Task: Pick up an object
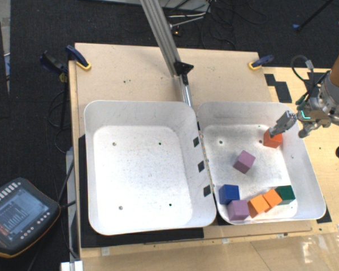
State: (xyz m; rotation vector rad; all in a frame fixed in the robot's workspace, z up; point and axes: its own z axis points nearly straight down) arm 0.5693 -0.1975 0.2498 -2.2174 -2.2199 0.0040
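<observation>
A robot gripper (292, 124) hangs above the right bin's (305, 168) far edge, fingers spread, one tip beside a red-orange block (273, 140); apparently mid-approach, it must next straddle the block and close.

Two bins side by side on the counter (135, 72). Left bin (96, 151) beside right bin (311, 191), rims touching. In the right bin: one block (273, 139) near the far right wall, end effector (291, 123) just above it; another block (244, 162) mid-bin; four blocks (254, 203) clustered along the near wall. Handheld control unit (17, 216) off the counter's left near corner.
</observation>
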